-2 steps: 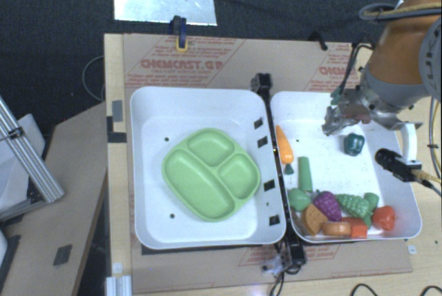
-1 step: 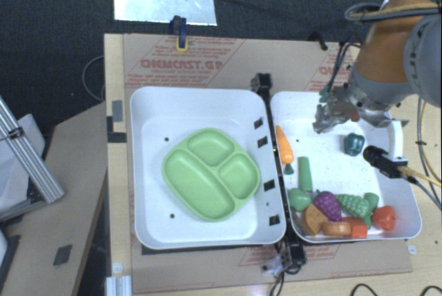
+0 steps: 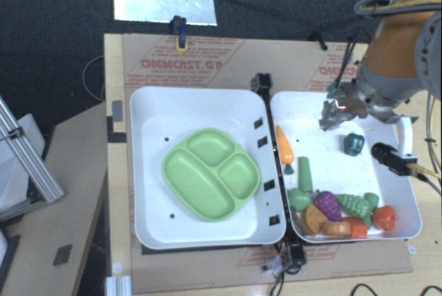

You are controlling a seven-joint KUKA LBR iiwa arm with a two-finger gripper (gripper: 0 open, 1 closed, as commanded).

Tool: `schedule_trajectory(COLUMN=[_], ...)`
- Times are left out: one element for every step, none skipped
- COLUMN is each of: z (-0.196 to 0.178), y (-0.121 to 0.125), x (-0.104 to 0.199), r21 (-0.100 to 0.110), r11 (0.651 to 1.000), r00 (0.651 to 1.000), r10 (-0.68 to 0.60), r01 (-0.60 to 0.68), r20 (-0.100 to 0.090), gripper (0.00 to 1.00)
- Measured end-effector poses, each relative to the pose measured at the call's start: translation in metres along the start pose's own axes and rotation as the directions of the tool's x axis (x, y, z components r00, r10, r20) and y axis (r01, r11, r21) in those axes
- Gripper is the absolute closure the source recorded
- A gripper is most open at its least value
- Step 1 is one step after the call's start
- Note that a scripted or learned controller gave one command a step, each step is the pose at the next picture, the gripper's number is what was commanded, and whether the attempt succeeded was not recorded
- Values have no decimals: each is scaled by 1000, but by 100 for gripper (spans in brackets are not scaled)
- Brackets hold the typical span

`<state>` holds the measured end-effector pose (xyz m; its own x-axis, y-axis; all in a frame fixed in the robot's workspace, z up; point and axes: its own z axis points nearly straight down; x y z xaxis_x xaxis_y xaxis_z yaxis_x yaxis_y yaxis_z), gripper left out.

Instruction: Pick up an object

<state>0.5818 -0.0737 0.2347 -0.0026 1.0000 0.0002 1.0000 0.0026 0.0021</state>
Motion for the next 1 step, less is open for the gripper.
schedule_trajectory(z=[7], y=[3], x=[-11], r21=[0], r11=[1000], r00=[1000], r10=[2], r01=[-2], r20=[1], gripper=[100])
